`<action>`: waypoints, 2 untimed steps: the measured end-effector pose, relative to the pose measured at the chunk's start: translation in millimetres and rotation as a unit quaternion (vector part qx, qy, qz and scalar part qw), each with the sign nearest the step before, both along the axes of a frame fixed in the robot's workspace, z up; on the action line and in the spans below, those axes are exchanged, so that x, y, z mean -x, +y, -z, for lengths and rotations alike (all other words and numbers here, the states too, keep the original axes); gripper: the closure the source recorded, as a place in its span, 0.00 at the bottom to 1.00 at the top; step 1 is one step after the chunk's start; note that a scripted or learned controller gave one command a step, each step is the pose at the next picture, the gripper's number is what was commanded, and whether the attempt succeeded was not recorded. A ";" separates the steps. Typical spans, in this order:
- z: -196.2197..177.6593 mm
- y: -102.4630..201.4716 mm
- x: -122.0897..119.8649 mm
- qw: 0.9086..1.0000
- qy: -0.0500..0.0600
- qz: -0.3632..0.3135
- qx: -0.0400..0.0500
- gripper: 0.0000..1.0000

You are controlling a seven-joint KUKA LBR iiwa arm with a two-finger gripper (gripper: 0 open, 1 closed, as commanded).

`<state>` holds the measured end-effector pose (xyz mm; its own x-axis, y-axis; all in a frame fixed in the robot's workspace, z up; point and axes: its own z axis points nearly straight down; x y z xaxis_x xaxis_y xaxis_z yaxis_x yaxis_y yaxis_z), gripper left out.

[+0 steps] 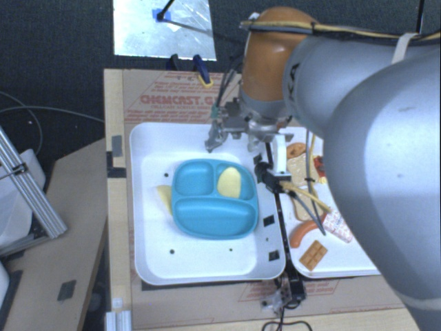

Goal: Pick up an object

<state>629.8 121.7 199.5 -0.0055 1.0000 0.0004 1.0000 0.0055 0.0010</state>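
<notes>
A waffle (313, 254) and sausage (303, 232) are seen in the right bin (344, 267). A blue tray (210, 216) with a yellow lemon (229, 182) is set in the left bin (151, 254). Beyond it, the tool (238, 138) is poised over the far rim; its grip cannot be told.

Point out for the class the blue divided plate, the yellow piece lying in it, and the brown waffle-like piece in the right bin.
blue divided plate (210, 216): camera view, its large front compartment.
yellow piece (229, 182): camera view, its middle.
brown waffle-like piece (313, 255): camera view, its centre.
</notes>
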 end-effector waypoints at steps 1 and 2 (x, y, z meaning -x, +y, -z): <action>1.7 6.5 90.8 1.000 0.004 0.003 0.000 0.00; 15.5 -72.0 87.0 1.000 0.001 0.005 0.001 0.00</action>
<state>542.7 49.6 184.0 0.0039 1.0000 -0.0007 1.0000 -0.0039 -0.0002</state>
